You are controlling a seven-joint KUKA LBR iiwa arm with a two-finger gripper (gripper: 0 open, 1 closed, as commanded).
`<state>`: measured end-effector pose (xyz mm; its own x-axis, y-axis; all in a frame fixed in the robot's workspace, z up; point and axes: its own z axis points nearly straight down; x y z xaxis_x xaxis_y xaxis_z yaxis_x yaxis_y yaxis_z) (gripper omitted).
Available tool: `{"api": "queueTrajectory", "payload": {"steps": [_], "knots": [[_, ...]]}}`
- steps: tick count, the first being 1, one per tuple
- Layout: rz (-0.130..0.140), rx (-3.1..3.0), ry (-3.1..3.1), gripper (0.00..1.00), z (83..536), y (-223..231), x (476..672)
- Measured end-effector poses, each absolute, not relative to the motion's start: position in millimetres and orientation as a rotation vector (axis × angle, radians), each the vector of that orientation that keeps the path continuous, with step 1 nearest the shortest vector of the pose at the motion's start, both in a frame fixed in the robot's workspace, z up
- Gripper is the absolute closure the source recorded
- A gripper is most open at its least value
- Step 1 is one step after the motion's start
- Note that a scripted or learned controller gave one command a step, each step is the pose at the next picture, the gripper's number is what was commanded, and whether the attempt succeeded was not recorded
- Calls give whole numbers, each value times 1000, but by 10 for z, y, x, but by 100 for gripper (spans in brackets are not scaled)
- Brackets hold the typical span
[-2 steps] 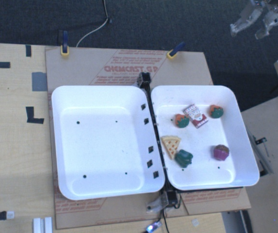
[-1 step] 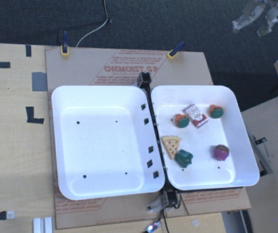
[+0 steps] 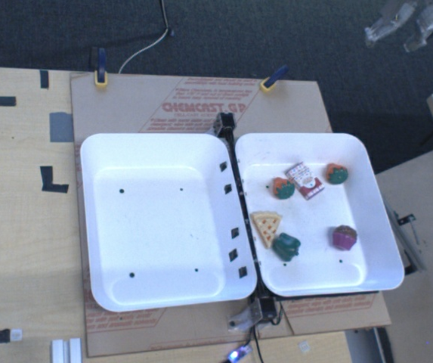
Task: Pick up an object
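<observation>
The gripper (image 3: 405,21), fingers too blurred to judge, hangs well outside the right bin (image 3: 375,203) at its one o'clock, so the nearest pick, the green-and-orange toy (image 3: 337,174), lies toward seven o'clock from it.

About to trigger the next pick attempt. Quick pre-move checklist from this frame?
1. Targets available: ok. Right bin holds a wedge, green piece, purple piece, packet and two small toys.
2. Gripper clear of bins: ok, it sits at the top right, off the bench.
3. Gripper holding nothing: cannot tell, too blurred.
4. Finger state: cannot tell.
5. Target isolated: purple piece ok, apart from the rest; wedge and green piece not ok, touching.
6. Distance from walls: ok for the purple piece, though it is the nearest to the right rim.
</observation>
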<state>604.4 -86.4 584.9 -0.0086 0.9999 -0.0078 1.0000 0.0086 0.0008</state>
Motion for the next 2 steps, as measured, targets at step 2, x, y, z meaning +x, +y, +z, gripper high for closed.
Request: {"api": "queueTrajectory", "payload": {"steps": [2], "knots": [[-8, 2204, 2228, 100, 6050, -852, 6052]]}}
